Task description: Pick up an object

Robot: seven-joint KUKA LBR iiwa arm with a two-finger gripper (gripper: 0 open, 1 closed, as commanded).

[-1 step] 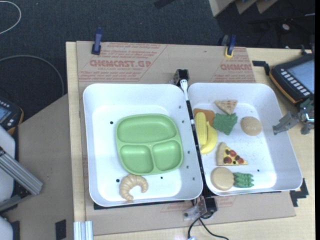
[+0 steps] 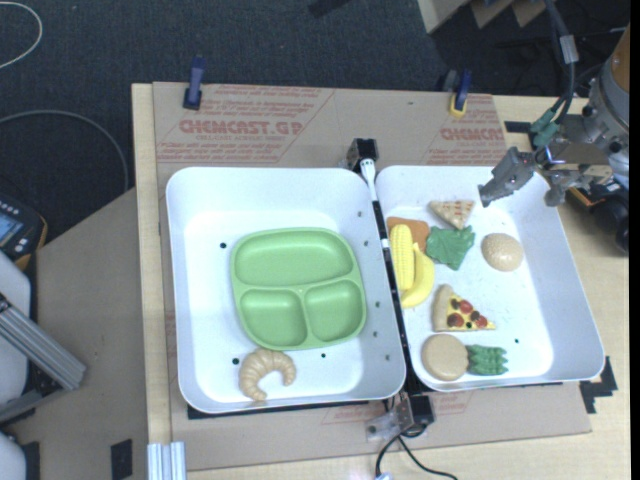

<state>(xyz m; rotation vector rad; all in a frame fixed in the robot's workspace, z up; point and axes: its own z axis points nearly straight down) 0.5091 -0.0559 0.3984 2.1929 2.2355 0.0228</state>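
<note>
My gripper (image 2: 527, 190) hovers over the far right corner of the right bin (image 2: 570, 298). It is open, its two fingers spread wide with nothing between them. Just left of it lies a toast wedge (image 2: 452, 211). Below it sits a beige egg-like piece (image 2: 502, 251). Further left are a green leafy piece (image 2: 451, 246), a corn cob (image 2: 402, 251), a banana (image 2: 418, 281) and an orange slab (image 2: 410, 228). Nearer the front lie a pizza slice (image 2: 460, 312), a round bun (image 2: 444, 356) and a green broccoli piece (image 2: 487, 360).
The left bin (image 2: 195, 268) holds a green divided plate (image 2: 298, 286) and a croissant (image 2: 267, 371) at its front. Blue clamps (image 2: 193, 83) (image 2: 461, 90) grip the board's far edge. Cables and the arm's body crowd the upper right.
</note>
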